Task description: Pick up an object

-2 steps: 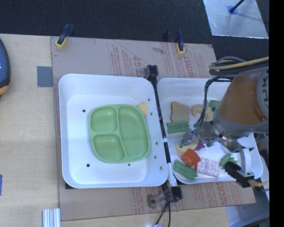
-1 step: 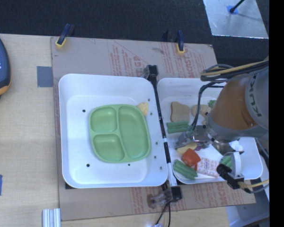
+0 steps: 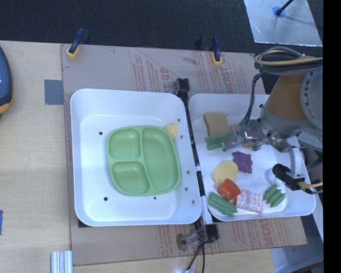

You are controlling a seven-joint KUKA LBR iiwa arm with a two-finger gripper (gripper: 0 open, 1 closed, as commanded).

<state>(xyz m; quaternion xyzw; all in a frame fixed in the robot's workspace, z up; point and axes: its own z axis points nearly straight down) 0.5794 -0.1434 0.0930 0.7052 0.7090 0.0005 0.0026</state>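
A flat green bean-shaped toy point(image 3: 217, 141) lies in the right white bin point(image 3: 307, 209), just below a tan bread-slice toy point(image 3: 215, 122). The arm's hand point(image 3: 243, 135) sits at its right end; I cannot tell whether it is apart or together. Nearby lie a purple star-like piece point(image 3: 242, 161) and a yellow round piece point(image 3: 224, 170). The left white bin point(image 3: 85, 198) holds a green divided plate point(image 3: 142, 160). Both bins rest on brown cardboard point(image 3: 131, 67) over the pale wooden tabletop point(image 3: 23, 175); dark carpet point(image 3: 131, 10) lies beyond.

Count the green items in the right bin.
3: one below the bread slice, one at the front edge, one front right. The arm may hide more.
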